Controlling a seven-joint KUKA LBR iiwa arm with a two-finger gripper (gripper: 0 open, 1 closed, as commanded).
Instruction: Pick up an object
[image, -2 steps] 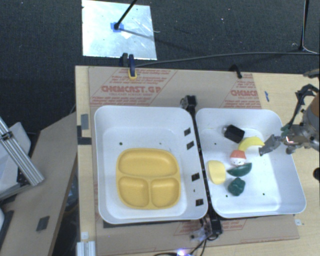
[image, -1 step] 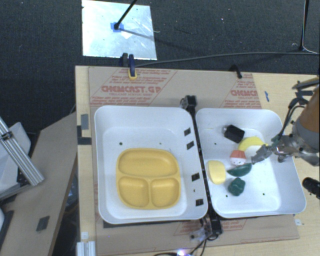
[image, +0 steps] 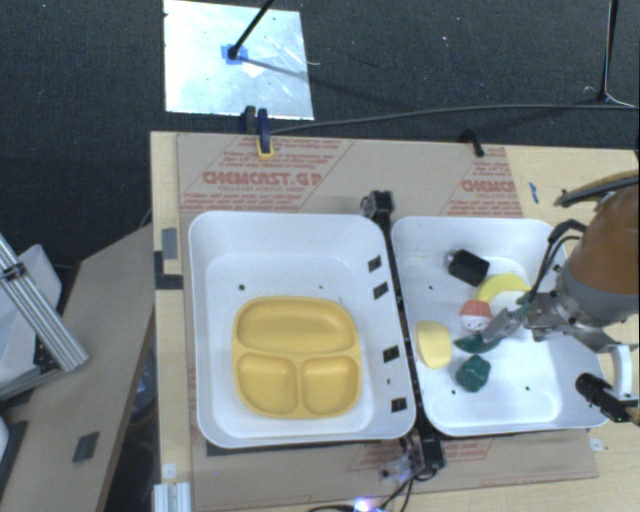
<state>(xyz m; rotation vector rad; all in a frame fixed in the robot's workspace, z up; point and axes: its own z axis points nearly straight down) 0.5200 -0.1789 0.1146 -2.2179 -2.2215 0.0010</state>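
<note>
The right bin holds several small objects: a black block at the back, a yellow rounded piece, a small red and white piece, a pale yellow piece near the divider and a dark green block. A thin green piece lies just left of my gripper. The gripper reaches in from the right, low over the bin's middle, between the red and white piece and the dark green block. Nothing can be seen held in it.
The left bin holds a yellow three-compartment tray. Black clips line the wall between the bins. The arm's orange band hangs over the right bin's right side. A cable crosses behind the bench.
</note>
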